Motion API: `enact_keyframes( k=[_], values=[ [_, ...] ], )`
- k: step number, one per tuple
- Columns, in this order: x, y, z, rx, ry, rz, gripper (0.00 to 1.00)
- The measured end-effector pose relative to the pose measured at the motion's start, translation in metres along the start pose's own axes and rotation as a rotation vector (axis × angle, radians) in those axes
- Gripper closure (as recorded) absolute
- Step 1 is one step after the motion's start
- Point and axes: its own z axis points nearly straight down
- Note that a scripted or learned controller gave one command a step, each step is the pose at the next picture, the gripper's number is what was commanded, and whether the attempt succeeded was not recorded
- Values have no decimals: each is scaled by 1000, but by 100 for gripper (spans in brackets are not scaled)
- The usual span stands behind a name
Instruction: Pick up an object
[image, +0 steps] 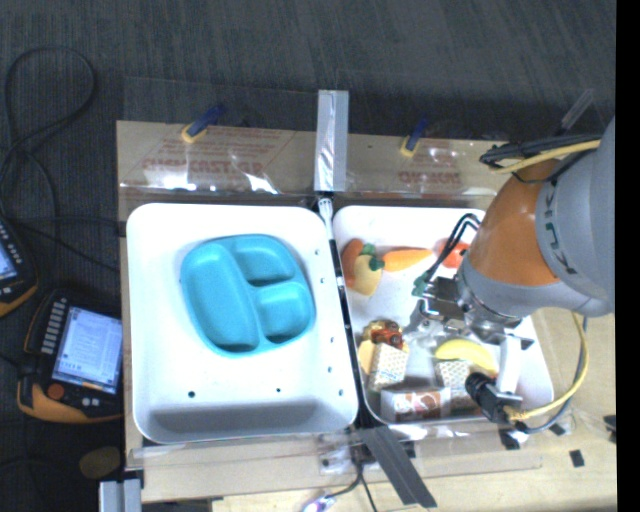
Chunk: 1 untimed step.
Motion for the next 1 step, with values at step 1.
enact_keyframes(
  k=[1],
  values=[
    [-69, 19, -121, -2, -2, 107, 100]
  ],
)
